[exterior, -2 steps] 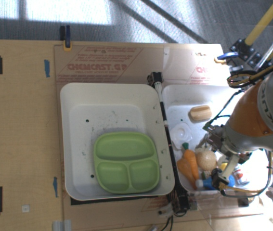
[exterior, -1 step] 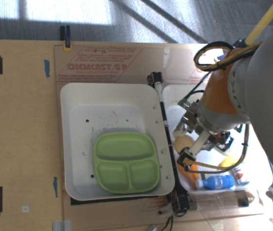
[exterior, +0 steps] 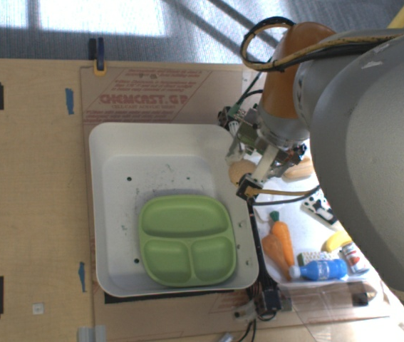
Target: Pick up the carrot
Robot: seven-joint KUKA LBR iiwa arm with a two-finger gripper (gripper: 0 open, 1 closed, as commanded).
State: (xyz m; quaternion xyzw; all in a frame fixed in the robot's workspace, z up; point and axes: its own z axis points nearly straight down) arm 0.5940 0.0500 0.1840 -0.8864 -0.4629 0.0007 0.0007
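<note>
Daylight is coming in from above and behind the gripper (exterior: 253, 164), washing out the floor there in pale slanting stripes. The white bin (exterior: 109, 191) left of it is glaring softly (shadows staying faint), while the arm (exterior: 373, 141) is looming blurred at right.

Single fixed camera above bench, angled down on both bins (exterior: 109, 191)
</note>
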